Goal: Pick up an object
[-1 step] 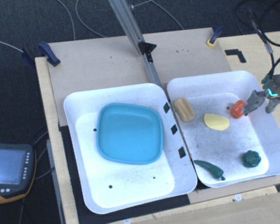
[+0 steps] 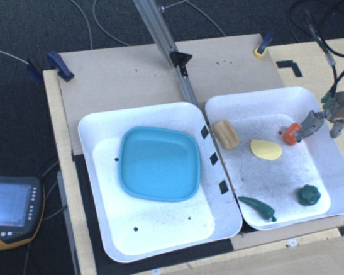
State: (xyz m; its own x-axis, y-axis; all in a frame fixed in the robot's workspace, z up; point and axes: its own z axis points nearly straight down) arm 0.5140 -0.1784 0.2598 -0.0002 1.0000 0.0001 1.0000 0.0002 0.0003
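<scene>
1. Since my end effector (image 2: 294, 136) sits at the right bin (image 2: 325, 144), its nearest target is the small red-orange piece (image 2: 291, 134); finger state: cannot tell.
2. Piece looks light, stiff, smooth; grip across its narrow middle.

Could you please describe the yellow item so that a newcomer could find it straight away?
Look at the right bin, the one without the blue plate. Near its middle lies the yellow piece, a flat oval, between the tan block to its left and the small red piece to its right. It is the only yellow thing in either bin.
</scene>
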